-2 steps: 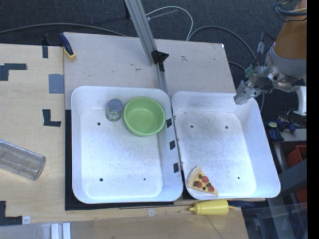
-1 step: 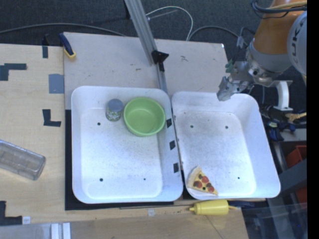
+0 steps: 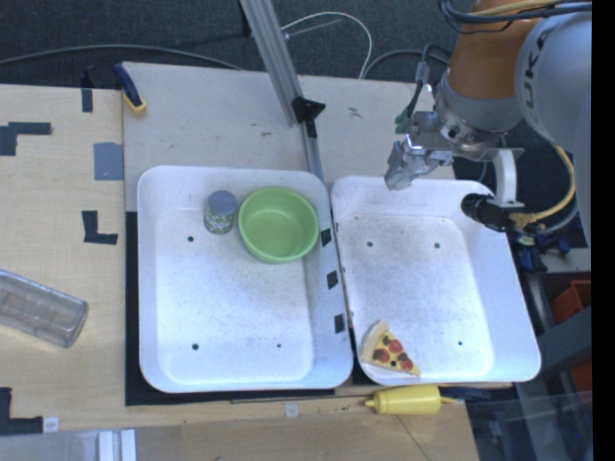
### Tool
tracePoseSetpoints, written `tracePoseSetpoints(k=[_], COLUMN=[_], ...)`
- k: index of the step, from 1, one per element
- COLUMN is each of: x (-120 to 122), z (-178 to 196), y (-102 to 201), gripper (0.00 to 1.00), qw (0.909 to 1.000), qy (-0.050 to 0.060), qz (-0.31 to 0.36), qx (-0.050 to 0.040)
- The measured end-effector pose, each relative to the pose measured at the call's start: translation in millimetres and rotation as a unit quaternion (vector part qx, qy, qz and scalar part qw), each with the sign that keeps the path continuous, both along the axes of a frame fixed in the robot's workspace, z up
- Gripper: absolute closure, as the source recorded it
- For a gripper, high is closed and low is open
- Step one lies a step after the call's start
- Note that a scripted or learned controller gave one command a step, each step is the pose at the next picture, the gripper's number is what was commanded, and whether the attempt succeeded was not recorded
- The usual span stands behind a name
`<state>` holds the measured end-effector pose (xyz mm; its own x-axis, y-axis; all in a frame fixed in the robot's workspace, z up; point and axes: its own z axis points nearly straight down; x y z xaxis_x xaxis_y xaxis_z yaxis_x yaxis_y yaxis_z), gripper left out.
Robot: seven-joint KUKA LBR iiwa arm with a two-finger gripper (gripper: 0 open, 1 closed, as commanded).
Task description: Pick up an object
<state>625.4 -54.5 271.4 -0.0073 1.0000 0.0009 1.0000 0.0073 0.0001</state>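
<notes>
My gripper (image 3: 402, 175) hangs over the far rim of the right bin (image 3: 500, 286), near its back left corner, with nothing seen between its fingers. A pizza slice toy (image 3: 388, 350) lies in the right bin's near left corner, far from the gripper. In the left bin (image 3: 163, 286) a green bowl (image 3: 279, 224) stands at the back, with a small grey-lidded jar (image 3: 220, 211) touching or just beside its left side.
A yellow bottle (image 3: 404, 400) lies on the bench just in front of the right bin. A clear plastic container (image 3: 38, 307) rests on the bench at far left. A metal pole (image 3: 279, 56) slants up behind the bins. Cables run behind the arm.
</notes>
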Motion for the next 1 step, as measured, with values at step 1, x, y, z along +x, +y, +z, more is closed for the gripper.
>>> tracePoseSetpoints(k=[1], x=[-0.9], z=[-11.9], y=[62.8], gripper=[1.0], qw=[1.0], qy=[0.001], qz=[0.0], qx=[0.0004])
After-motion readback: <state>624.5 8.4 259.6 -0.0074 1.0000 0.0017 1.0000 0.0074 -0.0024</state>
